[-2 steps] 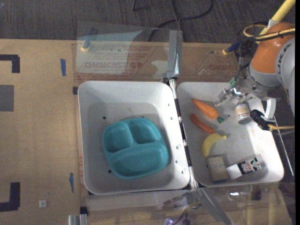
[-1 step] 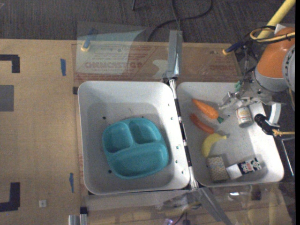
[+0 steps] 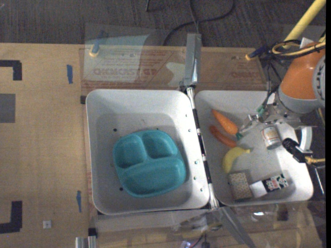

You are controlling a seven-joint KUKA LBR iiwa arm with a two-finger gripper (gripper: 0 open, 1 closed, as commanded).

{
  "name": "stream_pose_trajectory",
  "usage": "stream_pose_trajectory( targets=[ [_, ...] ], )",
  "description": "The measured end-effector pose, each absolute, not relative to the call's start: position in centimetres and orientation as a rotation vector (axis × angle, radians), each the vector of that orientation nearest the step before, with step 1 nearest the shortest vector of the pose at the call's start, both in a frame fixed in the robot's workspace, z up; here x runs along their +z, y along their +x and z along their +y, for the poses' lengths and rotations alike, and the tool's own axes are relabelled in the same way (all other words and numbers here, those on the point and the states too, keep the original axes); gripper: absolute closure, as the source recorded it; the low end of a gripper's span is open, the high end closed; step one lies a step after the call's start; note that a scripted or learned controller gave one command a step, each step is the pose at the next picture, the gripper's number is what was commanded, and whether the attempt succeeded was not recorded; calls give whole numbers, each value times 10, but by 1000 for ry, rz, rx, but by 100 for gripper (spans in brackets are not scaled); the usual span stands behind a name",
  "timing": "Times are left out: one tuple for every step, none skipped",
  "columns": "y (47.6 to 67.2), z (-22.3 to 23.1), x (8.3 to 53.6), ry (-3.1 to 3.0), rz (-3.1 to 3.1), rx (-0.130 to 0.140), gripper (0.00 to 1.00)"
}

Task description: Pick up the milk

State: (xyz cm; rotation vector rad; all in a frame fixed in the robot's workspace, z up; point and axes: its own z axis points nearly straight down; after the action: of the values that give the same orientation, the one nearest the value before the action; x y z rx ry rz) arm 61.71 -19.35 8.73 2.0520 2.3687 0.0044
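— Arm (image 3: 305,79)?
— Reaching in from the right, orange band high over the right bin's (image 3: 305,192) far corner, wrist bent down and leftward into the bin.
— Gripper (image 3: 252,122)?
— Low over the bin's upper middle, just beside the carrot (image 3: 225,121), near a small tin (image 3: 270,137). Grip state: cannot tell, too blurred and small.
— Holding anything?
— Nothing visible in its grasp.
— Milk (image 3: 270,184)?
— Lying flat near the right bin's front wall, touching a speckled sponge (image 3: 239,185) on its left. Well apart from the gripper.
— Other contents?
— A red pepper (image 3: 222,137) under the carrot, a yellow banana (image 3: 232,158) below that.
— Left bin (image 3: 103,112)?
— Holding a teal divided plate (image 3: 149,163), flat in the middle.
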Motion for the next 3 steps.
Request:
stream_pose_trajectory(
  targets=[
    [617,-193,87,2052,2369,4,0],
    [663,-192,86,2035,2386,3,0],
    [663,-192,86,2034,2386,3,0]
  ],
)
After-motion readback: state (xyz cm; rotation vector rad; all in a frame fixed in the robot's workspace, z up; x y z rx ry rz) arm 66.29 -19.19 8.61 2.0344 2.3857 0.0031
